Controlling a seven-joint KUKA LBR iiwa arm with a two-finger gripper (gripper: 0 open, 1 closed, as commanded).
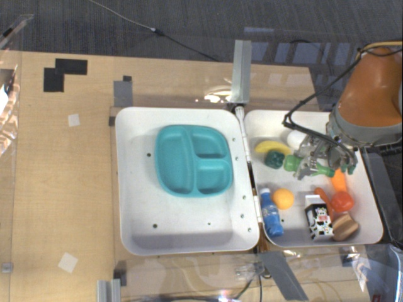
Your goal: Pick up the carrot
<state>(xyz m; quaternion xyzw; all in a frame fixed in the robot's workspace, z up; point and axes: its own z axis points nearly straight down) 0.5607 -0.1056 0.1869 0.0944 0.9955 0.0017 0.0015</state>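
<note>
carrot (339, 181) near right bin's (376, 222) far edge, claw (320, 161) beside it.

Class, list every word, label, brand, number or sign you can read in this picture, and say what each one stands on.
No text can be read here.
Blue bottle: a pale label band, too small and blurred to read.
Black-and-white carton: a cow-patch print, with no legible lettering.
Black squares on the bench: plain shapes, no characters.
Teal plate, carrot, banana: no markings visible.
</note>
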